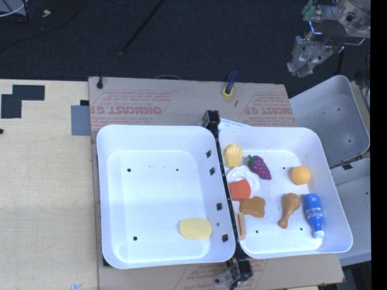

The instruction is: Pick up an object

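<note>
The gripper hangs far right, beyond the right bin; its opening cannot be told. Toy grapes, an orange ball, a drumstick and a blue bottle crowd that bin. A yellow piece lies alone in the left bin.

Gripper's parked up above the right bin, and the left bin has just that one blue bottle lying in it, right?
Not quite. The camera view shows the left bin holding one yellow piece, not the blue bottle, which lies in the right bin. The gripper does hang above that bin's far side.

Gripper high above right bin; yellow piece alone in left bin; 7 toys right.
</note>
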Controlling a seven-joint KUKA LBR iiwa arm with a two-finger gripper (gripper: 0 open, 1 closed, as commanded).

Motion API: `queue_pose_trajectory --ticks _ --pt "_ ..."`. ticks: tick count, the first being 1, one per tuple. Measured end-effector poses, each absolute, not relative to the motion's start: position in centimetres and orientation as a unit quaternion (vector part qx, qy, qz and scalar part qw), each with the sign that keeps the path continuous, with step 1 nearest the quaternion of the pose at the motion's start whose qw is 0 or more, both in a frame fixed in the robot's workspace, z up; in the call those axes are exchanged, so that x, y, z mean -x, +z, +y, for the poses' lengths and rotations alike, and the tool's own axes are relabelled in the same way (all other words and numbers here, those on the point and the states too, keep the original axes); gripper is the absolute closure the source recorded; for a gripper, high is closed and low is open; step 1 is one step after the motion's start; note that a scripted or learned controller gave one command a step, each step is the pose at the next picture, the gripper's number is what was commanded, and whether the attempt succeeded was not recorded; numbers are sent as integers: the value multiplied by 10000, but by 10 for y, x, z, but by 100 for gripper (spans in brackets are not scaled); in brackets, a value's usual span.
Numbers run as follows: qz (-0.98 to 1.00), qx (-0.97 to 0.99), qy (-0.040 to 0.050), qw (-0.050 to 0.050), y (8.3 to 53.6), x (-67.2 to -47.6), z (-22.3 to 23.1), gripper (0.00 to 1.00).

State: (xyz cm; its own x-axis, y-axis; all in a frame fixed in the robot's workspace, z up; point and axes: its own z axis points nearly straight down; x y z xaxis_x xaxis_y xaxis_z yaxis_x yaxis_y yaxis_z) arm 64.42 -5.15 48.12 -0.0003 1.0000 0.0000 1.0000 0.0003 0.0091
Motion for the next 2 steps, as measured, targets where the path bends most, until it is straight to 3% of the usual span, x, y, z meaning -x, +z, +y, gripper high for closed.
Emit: queue_pose_trajectory --ticks 1,2 --pt "7068 -7074 14 19 542 -636 -72 100" --pt "7045 -7097 -32 -28 483 -627 -149 100"
